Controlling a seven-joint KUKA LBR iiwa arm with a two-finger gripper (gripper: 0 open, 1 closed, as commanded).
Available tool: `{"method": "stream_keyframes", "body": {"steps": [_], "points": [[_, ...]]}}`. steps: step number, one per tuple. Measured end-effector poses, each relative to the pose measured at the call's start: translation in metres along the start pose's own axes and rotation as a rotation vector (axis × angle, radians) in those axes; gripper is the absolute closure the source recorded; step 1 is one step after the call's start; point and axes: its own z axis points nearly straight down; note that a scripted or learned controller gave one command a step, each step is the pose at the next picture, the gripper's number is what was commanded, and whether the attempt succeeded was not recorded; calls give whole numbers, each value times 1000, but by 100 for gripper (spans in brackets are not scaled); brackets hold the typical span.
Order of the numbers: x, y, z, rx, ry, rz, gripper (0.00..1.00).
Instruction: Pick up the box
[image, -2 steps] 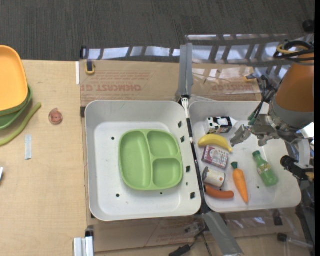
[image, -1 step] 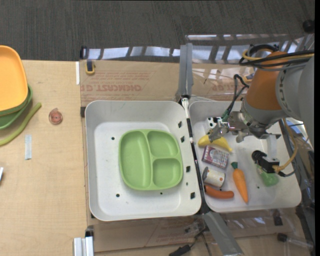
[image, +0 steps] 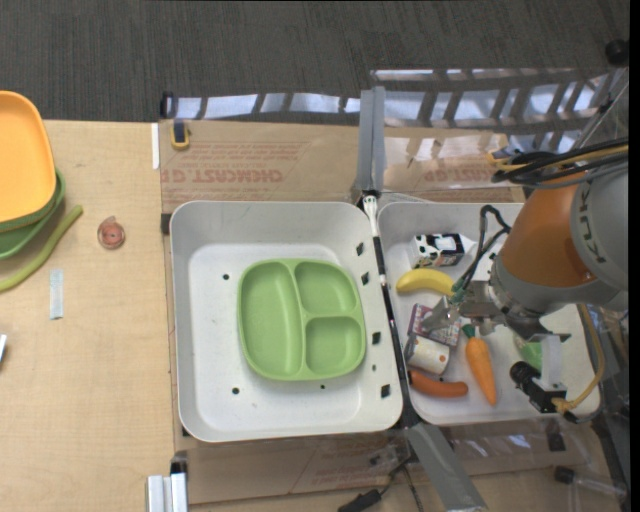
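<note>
The box (image: 427, 322) is small, with a purple and grey print, and lies in the right bin (image: 590, 400) near its left wall, just below a banana (image: 425, 282). My gripper (image: 462, 312) hangs low over the bin, right next to the box's right edge and partly covering it. The grey arm with its orange band (image: 545, 245) hides the bin's middle behind the gripper. Nothing is seen lifted off the bin floor.
Around the box lie a white cylinder (image: 430, 355), a carrot (image: 481, 368), a red pepper (image: 438, 385), a black-and-white item (image: 438, 247) and a green piece (image: 531, 352). The left bin (image: 200, 330) holds a green divided plate (image: 300, 318). Orange and green plates (image: 22, 170) sit far left.
</note>
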Motion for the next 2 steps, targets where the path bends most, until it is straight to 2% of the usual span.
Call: {"method": "stream_keyframes", "body": {"steps": [1, 2], "points": [[0, 20, 0, -1, -3, -254, 0], [-2, 23, 0, 0, 1, -103, 0]]}}
